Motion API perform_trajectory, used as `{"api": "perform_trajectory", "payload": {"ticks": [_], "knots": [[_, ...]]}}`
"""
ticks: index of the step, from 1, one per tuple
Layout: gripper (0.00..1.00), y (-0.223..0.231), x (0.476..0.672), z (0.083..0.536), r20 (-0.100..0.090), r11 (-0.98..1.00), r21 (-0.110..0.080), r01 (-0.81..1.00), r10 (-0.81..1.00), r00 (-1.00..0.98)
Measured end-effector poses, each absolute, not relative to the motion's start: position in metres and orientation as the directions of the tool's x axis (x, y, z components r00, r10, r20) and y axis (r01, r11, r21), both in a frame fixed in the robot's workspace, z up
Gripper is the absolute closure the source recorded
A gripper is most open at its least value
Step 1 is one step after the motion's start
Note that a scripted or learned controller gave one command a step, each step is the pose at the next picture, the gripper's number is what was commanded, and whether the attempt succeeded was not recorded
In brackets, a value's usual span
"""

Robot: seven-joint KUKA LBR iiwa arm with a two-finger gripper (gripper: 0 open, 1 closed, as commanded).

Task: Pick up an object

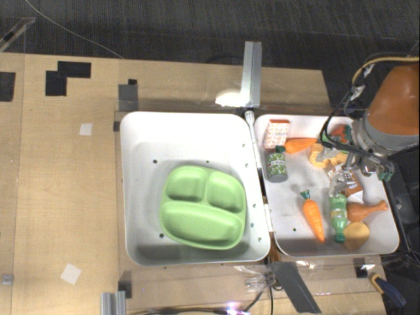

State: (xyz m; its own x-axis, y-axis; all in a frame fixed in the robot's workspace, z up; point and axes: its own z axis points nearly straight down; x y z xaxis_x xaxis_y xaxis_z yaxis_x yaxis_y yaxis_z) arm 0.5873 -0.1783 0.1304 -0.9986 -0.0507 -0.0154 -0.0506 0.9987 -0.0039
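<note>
Here's the desk point(59, 176), pale wood, carrying two white bins side by side. The left bin point(141, 149) holds a big green divided plate point(203, 205) and sits well away from the action. The right bin point(289, 231) is where the arm point(394, 110) comes in from the right, orange band and grey wrist hanging over the bin's far right corner. The end effector point(342, 176) hovers low in the clutter there; whether it is spread or pinched I cannot tell, the metal parts blur into the toys beneath. Directly under and just nearer the camera from it lies the likeliest target, a small green bottle point(338, 216), its long axis running roughly up-and-down the picture, cap end toward the end effector, base pointing to the bin's near wall. So the coming move looks like a short drop straight down. Beside the bottle to the left lies a carrot point(314, 219), slanted, leafy top up, tip down-right. To the right, a drumstick point(366, 209) and a potato point(356, 235), both close to the bottle. Further left, a green jar point(278, 165) and a pink box point(277, 133), well apart from the tool.
</note>
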Motion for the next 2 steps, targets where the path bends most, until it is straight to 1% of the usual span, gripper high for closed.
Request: {"api": "perform_trajectory", "payload": {"ticks": [1, 2], "knots": [[0.00, -0.158, 0.557, 0.090, -0.016, 0.999, -0.004, -0.040, -0.040, -0.999], [0.00, -0.142, 0.503, 0.091, -0.018, 0.997, -0.005, -0.083, -0.083, -0.996]]}}
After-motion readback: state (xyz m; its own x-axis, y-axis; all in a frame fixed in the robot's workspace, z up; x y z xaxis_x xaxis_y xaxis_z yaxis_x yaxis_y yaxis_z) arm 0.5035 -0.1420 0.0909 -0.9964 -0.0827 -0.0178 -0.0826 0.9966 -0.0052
